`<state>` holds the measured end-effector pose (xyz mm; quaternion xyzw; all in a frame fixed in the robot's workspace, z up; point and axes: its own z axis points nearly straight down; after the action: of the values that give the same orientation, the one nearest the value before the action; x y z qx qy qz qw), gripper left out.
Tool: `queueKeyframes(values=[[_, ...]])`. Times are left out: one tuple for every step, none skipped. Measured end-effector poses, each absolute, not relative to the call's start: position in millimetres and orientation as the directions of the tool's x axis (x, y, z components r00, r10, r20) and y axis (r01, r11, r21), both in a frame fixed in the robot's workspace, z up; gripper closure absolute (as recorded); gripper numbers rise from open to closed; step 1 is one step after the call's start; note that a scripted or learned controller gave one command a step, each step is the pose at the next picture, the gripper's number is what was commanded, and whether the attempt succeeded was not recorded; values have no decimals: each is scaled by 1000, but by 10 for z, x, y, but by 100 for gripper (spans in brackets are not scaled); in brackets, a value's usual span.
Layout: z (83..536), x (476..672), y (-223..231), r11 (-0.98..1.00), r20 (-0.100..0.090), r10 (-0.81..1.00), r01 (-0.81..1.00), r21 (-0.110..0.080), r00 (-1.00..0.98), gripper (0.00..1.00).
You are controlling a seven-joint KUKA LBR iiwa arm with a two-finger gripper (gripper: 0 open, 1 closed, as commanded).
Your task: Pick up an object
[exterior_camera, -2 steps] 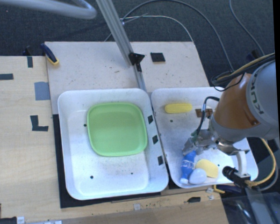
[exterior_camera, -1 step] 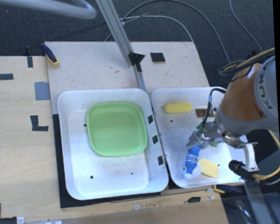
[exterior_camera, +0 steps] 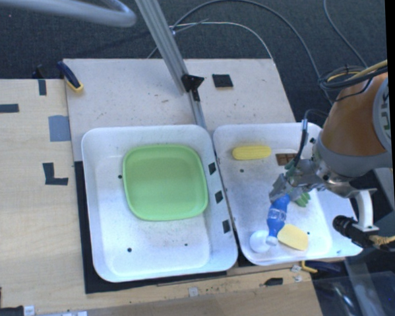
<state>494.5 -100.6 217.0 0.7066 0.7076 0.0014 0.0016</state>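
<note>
Two white bins [exterior_camera: 94, 192] on the bench.
Gripper [exterior_camera: 286, 190] low in the right bin, blue bottle [exterior_camera: 277, 217] at its 7 o'clock; grip state unreadable.

- The arm [exterior_camera: 354, 123] is thick and round, with a wide orange band and a grey part under it.
- A white part with dark letters shows at the far right edge.
- A thin dark cable runs along the wrist.
- The gripper [exterior_camera: 292, 184] is small, made of grey metal and dark pieces.
</note>
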Motion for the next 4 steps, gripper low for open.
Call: queueKeyframes(values=[[2686,4952,-1005,1,0,1000,1000,4,-1,100],[2490,5141,-544,4,0,1000,1000,-2,-4,100],[2337,5372,-21,4,1,1000,1000,-2,-4,100],[2408,5611,422,4,1,1000,1000,0,-4,100]])
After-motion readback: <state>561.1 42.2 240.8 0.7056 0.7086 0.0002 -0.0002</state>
